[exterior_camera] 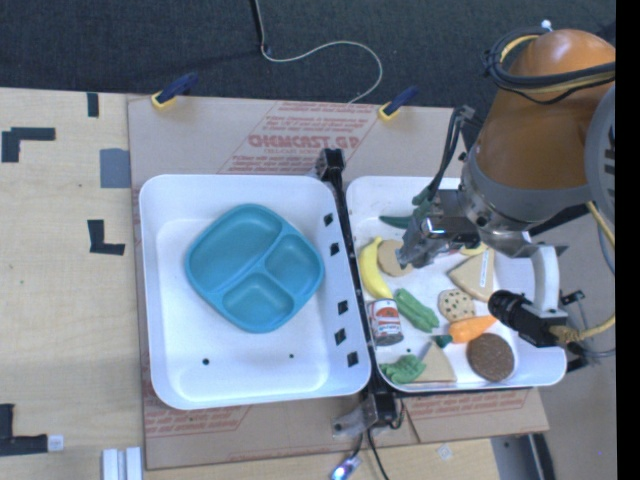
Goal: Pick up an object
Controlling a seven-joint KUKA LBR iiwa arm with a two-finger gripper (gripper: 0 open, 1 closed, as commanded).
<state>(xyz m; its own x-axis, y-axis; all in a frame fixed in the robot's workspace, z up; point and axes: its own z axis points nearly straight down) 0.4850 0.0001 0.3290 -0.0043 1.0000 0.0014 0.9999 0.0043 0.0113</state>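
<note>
Where the grey arm with its orange band (553, 63) reaches over the right bin (392, 190), it hides that bin's far right corner and whatever lies beneath it, and the tool (415, 250) hangs low over the bin's middle, dark and blurred, so I cannot tell whether it is wide or narrow, nor whether anything sits in it. Two shallow white bins sit side by side on a brown cardboard sheet (290, 138) clamped at its far edge by two yellow-and-blue clips, on a pale wooden bench (60, 268) marked with dark tape shapes; beyond the far edge lies dark carpet (120, 18) with one thin cable looping across it. One blue divided plate (254, 266) with three compartments lies in the middle of the left bin (165, 368). Toy food crowds the right bin: one banana (373, 269) along its left edge, one green pod (416, 309) beside it, one small can (386, 322) near the left edge, one spotted cookie (455, 304), one carrot (470, 329), one brown round patty (491, 356) at the near right corner, and a leafy green piece (404, 370) at the near edge. A pale wedge beside the tool is too unclear to name.
</note>
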